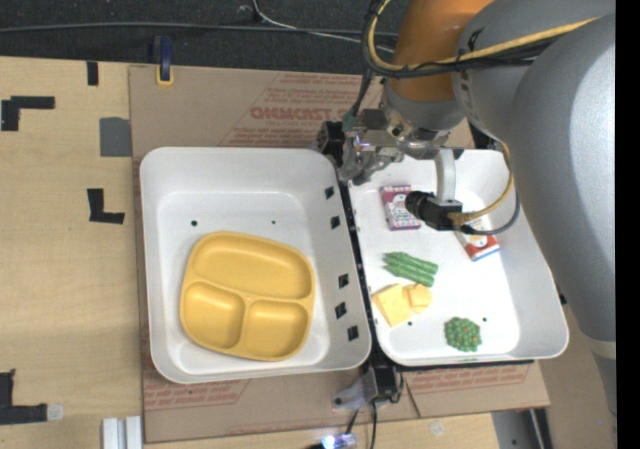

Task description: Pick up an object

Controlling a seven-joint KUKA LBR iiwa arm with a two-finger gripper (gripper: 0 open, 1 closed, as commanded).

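A little pink box (402, 207) is lying flat in the right bin (503, 305), near the bin's far left corner, and it is sitting closest to the gripper, so I am guessing it is the easiest thing to go for. More toys are lying in the same bin. A green bean pod (411, 267) is resting just below the box, toward the middle. A yellow cheese piece (398, 303) is sitting near the bin's left wall, almost touching the pod. A small green broccoli (462, 334) is waiting by the near edge. A red and white piece (482, 246) is lying to the right of the box, partly under a cable, so I am not sure what it is. The toys are lying mostly apart from each other, which is probably making each one easier to grab alone. The gripper (352, 159) is hanging over the far left corner of the right bin, right by the wall where the two bins are meeting. It is not over the box yet, and I am seeing nothing held in it. It is too dark and crowded there, so I cannot tell if it is spread apart or squeezed together. The big grey arm (560, 117) is reaching in over the bin's right side, with its orange band (440, 27) bending over the far edge. The left bin (165, 237) is holding a yellow plate (247, 294) with three sections, lying flat near the middle. The pick is looking not yet done.
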